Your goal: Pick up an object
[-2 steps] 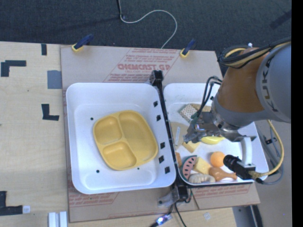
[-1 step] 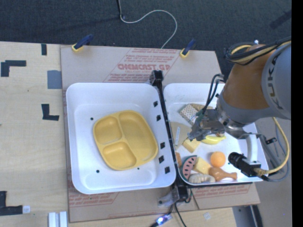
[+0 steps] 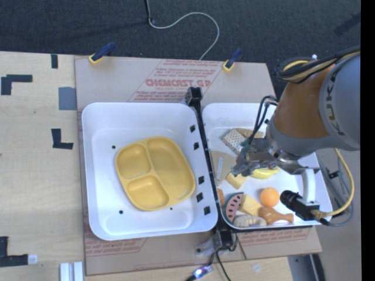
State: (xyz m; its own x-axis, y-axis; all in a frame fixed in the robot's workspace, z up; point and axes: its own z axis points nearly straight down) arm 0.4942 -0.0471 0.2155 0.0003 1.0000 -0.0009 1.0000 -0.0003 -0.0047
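Observation:
My gripper (image 3: 243,164) hangs low over the middle of the right bin (image 3: 218,115), reaching in from the right. A yellow banana-like piece (image 3: 265,172) lies just to its right, partly under the wrist. A pale yellow block (image 3: 235,181) sits right below the gripper's tip. Behind it lies a tan waffle square (image 3: 233,138). Nothing can be seen held in the gripper.
The front of the right bin holds an orange ball (image 3: 269,196), a watermelon slice (image 3: 232,203), a yellow wedge (image 3: 250,204), a drumstick (image 3: 276,217) and a beige piece (image 3: 242,220). A yellow divided plate (image 3: 154,172) lies in the left bin (image 3: 94,122).

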